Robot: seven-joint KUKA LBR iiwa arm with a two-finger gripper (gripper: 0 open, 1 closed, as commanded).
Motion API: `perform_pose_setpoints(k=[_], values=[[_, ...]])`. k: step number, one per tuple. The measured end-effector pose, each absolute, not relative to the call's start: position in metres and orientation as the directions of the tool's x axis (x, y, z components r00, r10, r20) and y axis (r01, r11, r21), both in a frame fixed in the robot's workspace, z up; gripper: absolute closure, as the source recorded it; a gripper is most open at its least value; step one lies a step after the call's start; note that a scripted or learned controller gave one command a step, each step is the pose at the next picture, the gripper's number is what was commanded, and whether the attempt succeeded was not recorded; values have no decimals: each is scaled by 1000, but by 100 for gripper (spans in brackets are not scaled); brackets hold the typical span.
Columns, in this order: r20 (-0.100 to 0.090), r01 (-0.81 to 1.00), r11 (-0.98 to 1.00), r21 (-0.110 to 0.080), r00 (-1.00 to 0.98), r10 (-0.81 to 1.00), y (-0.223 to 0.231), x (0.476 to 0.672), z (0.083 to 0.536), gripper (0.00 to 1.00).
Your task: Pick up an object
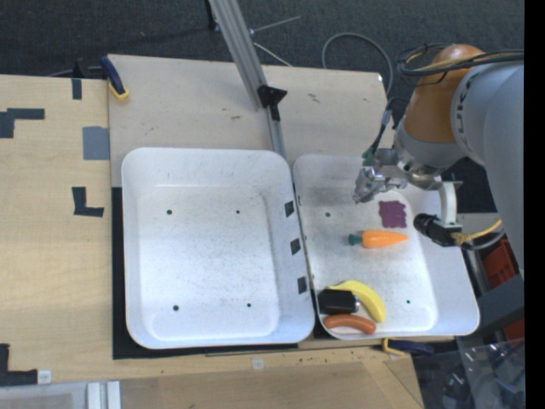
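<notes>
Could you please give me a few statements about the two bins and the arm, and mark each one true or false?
1. The toy carrot lies in the right bin. True.
2. The purple piece lies in the left bin. False: it lies in the right bin, just above the carrot.
3. The gripper hangs over the upper part of the right bin. True.
4. The banana sits at the top edge of the right bin. False: it lies near the bottom edge, beside a black object.
5. The red sausage-like item lies at the bottom of the right bin. True.
</notes>
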State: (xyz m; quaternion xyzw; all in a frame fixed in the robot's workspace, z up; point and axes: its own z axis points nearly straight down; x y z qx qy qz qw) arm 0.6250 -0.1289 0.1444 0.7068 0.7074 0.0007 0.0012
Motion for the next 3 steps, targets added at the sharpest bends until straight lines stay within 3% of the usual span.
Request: perform_pose_setpoints(k=[1,2,3], values=[[-1,1000,2,4,-2,1000,-121,631,203,100],[-1,1000,1,5,-1,1000,-123,625,264,100],[1,1000,4,-3,-4,1000,-83,599,259,100]])
